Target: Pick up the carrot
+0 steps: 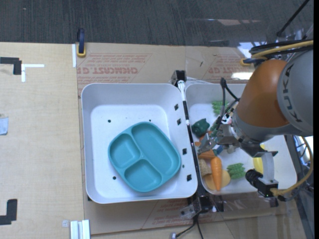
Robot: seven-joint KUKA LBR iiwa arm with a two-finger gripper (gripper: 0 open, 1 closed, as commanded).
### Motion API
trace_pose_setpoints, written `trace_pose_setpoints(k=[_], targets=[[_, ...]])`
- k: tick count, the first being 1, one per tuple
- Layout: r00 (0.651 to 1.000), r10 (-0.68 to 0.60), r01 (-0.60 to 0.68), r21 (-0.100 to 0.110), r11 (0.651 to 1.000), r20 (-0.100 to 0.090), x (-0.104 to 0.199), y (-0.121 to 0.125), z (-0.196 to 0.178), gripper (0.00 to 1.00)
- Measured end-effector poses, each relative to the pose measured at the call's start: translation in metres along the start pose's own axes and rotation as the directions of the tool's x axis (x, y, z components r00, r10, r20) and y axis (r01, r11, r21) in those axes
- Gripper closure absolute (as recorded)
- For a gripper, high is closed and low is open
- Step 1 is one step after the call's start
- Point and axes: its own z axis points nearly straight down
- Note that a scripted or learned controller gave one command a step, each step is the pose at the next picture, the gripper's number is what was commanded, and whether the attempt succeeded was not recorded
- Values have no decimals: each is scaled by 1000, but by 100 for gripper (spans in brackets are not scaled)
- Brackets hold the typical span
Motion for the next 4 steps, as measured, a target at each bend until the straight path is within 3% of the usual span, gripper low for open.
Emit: trace_pose_setpoints(k=[4], targets=[[1000,0,0,0,1000,0,0,0,0,0]])
